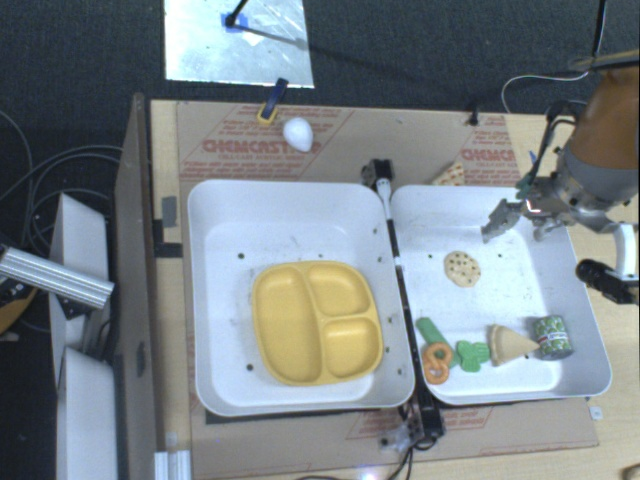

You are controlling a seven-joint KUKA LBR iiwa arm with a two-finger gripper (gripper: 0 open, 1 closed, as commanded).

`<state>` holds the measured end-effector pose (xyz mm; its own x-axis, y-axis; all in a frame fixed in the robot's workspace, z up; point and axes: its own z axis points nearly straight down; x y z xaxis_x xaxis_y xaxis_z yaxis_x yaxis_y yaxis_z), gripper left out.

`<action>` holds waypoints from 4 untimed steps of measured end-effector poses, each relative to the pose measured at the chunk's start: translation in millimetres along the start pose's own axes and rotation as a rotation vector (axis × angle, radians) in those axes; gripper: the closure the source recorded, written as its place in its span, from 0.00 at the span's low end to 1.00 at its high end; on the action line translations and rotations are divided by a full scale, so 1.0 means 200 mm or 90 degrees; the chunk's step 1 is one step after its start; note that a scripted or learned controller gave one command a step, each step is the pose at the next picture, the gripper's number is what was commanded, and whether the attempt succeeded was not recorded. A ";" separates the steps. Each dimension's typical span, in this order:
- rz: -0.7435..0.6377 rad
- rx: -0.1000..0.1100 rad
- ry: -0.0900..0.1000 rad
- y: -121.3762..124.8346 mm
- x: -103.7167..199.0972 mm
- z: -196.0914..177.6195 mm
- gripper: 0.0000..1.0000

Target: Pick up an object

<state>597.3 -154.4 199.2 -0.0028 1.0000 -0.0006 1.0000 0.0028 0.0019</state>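
The right bin (560, 268) holds several small objects. A round speckled cookie (461, 268) lies near its middle. Along the front edge lie a green piece (432, 330), an orange ring (437, 363), another green piece (473, 353), a tan wedge (510, 344) and a green can (551, 336). My gripper (522, 225) hangs over the bin's back right part, up and to the right of the cookie. Its fingers (497, 220) are spread open with nothing between them.
The left bin (220, 228) holds a yellow divided plate (318, 320). Behind the bins, on the cardboard, lie a white egg-shaped object (298, 133), a yellow and blue item (270, 103) and a cracker (452, 175). A black clip (380, 173) sits where the bins meet.
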 end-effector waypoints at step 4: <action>-0.006 -0.006 0.003 -0.01 0.58 0.04 1.00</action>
